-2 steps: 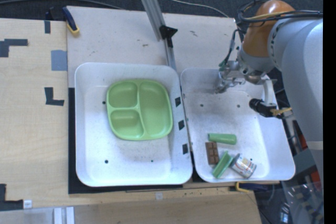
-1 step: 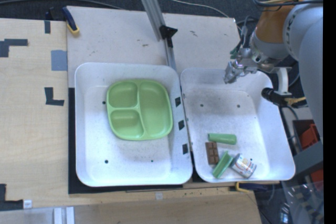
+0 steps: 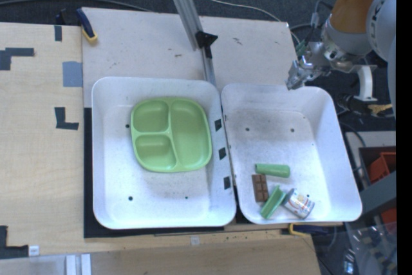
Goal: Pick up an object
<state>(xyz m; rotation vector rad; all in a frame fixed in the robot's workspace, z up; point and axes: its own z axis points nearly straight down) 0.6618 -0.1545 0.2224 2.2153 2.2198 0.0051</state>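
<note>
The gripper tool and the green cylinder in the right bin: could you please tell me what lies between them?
In the camera view, just bare, scuffed white bin floor separates the tool, at the bin's far rim, from the green cylinder.

So the bench [image 3: 161, 42] is a pale board, kinda scuffed with dark specks, and next to it on the left there's a wood-look panel [image 3: 35, 138] with grey tape bits [image 3: 72, 73] stuck on. Two white bins sit right on the bench, touching along their inner edges: the left bin [image 3: 103, 158] and the right bin [image 3: 335, 138], with a black mat [image 3: 88, 170] peeking out under the left one. Up at the far left corner there's a blue-and-yellow clamp [image 3: 87, 26], and a grey metal rail [image 3: 183, 0] runs down at a slant to where the bins meet.
</note>
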